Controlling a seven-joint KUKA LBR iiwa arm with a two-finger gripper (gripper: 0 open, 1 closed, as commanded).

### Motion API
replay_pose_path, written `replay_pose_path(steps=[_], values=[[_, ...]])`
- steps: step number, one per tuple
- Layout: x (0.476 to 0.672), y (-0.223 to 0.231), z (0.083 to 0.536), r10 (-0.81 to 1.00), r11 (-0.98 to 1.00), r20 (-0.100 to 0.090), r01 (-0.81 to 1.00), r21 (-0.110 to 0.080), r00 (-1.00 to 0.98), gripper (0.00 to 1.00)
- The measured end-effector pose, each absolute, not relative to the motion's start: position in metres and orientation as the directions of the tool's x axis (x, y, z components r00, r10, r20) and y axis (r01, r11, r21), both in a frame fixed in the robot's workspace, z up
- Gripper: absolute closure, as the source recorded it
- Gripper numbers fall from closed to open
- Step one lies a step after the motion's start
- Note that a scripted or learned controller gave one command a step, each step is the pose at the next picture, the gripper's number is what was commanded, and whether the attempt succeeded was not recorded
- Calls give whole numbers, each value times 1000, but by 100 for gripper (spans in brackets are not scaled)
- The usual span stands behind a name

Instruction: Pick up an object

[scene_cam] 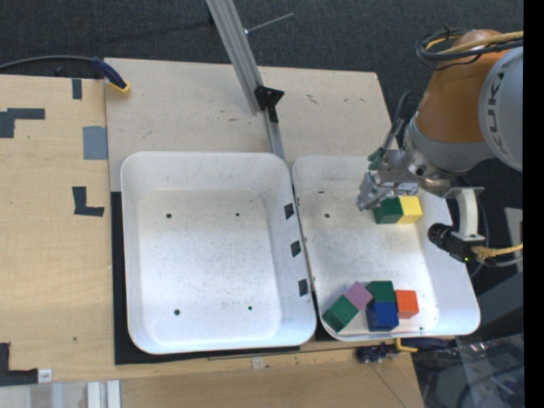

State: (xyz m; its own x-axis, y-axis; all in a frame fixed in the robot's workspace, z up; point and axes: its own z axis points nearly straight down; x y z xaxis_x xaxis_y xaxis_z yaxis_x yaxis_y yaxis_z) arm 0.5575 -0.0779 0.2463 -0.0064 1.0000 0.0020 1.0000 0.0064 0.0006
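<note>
White bins [204, 177]; green [388, 212], yellow [410, 207], blue [382, 315], orange [407, 303], prob. lilac [358, 296] blocks

Right bin [336, 253] middle open (blocks [375, 303] crowd its near edge).

The arm [476, 100] is built of rounded grey casing, with a broad orange band [455, 92] wrapped above the wrist. Black and yellow cables [442, 41] are looped over its top. A small metal-grey gripper [380, 189] — boxy and dull — is fitted below.
</note>
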Motion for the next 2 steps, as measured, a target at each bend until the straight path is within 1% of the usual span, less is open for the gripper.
replay_pose_path(steps=[1, 2], values=[[558, -27, 252, 1000, 7, 2, 1000, 0, -7, 100], [571, 29, 240, 1000, 7, 1, 1000, -2, -7, 100]])
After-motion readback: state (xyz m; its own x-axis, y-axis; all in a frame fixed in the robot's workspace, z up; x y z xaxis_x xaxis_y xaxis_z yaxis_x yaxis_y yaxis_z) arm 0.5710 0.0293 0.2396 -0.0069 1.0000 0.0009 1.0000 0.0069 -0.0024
